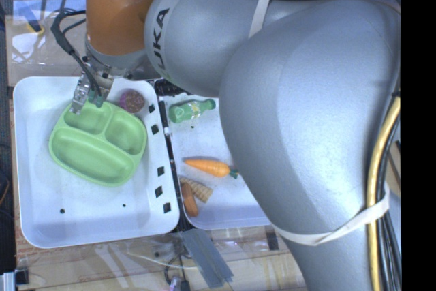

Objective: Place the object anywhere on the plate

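The most likely object is the small round purple-brown piece (132, 101), which lies on the floor of the left bin (41, 215), just beside the far right edge of the green plate (100, 144) and not on it. It looks like a toy food item, so probably light, stiff and somewhat smooth; being low and rounded, it should be taken across its middle with the fingers well down its sides, or it may squirt out. The plate is a divided green tray with three compartments, lying at a slant in the far half of the left bin. The gripper (86, 96) hangs over the plate's far left corner, near the object but apart from it; its tips seem close together with nothing seen between them, though I cannot tell for certain whether they are open or closed. In the right bin (225, 218) lie a green bottle (190, 109) at the far end, a carrot (208, 166) in the middle, and a cone-shaped piece (196, 190) beside an orange item (189, 201) at the near left. The arm's grey bulk covers most of that bin.
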You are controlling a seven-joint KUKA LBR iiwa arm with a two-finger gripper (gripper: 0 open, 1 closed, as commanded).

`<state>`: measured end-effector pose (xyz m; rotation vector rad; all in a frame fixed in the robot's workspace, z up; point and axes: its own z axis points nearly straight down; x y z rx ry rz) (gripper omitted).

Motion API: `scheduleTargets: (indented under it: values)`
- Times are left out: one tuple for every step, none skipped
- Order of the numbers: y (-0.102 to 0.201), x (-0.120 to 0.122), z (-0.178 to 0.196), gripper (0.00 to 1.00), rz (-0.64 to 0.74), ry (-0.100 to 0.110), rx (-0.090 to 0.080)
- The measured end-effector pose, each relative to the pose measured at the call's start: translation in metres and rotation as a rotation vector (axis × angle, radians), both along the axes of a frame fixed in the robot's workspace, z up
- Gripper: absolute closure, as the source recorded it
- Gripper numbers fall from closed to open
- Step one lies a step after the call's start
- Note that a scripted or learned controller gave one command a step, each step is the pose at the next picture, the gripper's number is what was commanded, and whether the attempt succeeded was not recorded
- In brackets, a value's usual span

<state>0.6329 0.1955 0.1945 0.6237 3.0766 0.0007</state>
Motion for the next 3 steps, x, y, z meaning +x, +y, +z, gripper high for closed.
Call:
scheduleTargets:
  values:
    - [0.0, 0.0, 0.0, 0.0, -0.001, 0.0, 0.0]
    - [0.0, 0.001, 0.01, 1.0, 0.003, -0.002, 0.0]
    - [0.0, 0.001, 0.01, 0.0, 0.003, -0.002, -0.001]
